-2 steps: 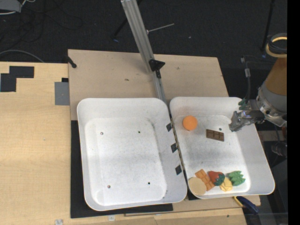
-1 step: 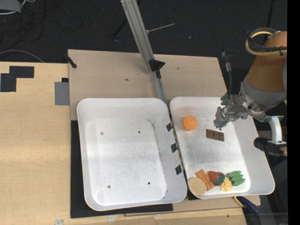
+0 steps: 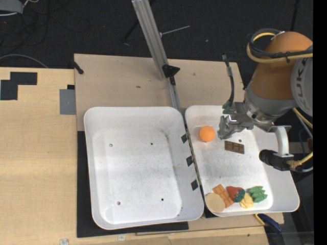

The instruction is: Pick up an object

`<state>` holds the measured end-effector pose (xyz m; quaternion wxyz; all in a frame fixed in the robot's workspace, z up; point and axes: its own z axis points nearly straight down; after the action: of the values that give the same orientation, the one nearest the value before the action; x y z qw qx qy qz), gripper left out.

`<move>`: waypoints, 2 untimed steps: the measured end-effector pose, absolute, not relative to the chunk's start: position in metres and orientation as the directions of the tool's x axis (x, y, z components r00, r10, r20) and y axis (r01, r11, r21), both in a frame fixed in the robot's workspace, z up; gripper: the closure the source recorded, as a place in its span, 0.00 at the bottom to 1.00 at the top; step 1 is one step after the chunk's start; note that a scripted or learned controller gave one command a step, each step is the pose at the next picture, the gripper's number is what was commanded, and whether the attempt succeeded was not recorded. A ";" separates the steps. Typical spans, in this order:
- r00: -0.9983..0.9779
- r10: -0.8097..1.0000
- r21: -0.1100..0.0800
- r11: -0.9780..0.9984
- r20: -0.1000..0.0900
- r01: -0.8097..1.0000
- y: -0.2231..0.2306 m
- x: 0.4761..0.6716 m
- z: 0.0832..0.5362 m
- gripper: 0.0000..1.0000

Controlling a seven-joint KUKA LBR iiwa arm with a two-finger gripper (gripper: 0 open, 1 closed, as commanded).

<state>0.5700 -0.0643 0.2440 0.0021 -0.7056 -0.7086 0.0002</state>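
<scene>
The right shallow white bin (image 3: 286, 198) held one orange ball (image 3: 207, 134), one brown rectangular block (image 3: 234, 147) and one cluster of plastic toy foods (image 3: 237, 196). The end effector (image 3: 225, 131) hung beside the ball; its opening could not be told.

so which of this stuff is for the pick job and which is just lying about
For the job:
gripper
orange ball
brown block
toy food pile
right bin

Lying about:
left bin
metal rail
grey patch
</scene>
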 end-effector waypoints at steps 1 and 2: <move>-0.004 1.000 -0.002 0.004 0.002 1.000 -0.012 0.587 0.239 1.00; -0.004 1.000 -0.001 0.004 0.002 1.000 0.038 0.596 0.246 1.00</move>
<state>0.5956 0.0382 0.2461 0.0011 -0.7055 -0.7087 -0.0003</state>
